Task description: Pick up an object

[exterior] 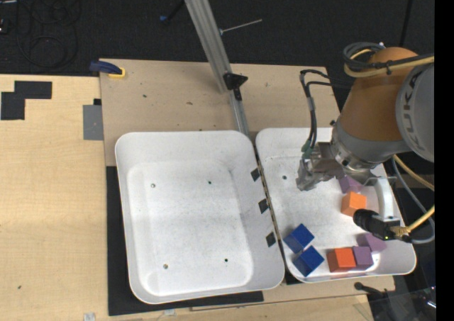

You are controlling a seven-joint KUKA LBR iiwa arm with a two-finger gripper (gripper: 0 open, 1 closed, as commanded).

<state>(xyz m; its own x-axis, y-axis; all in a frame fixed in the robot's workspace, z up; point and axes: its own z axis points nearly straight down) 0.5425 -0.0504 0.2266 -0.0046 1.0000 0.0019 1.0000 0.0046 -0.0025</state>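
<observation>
My gripper (306,179) hangs over the upper middle of the right bin (284,148), above bare white floor. Several small blocks lie in that bin. An orange block (352,203) and a purple block (349,185) sit just right of the gripper, partly under the wrist. Two blue blocks (301,236) (309,261) lie toward the front, below the gripper. At the front right corner an orange-red block (344,258) sits beside a purple block (363,256), with another purple block (374,241) behind them. Nothing shows between the gripper's tips.
The left bin (186,213) lies beside the right one, joined by black clips (263,205) along the shared rim. A slanted aluminium rail (210,36) rises behind the bins. Cables (311,107) hang from the arm near the right bin's back.
</observation>
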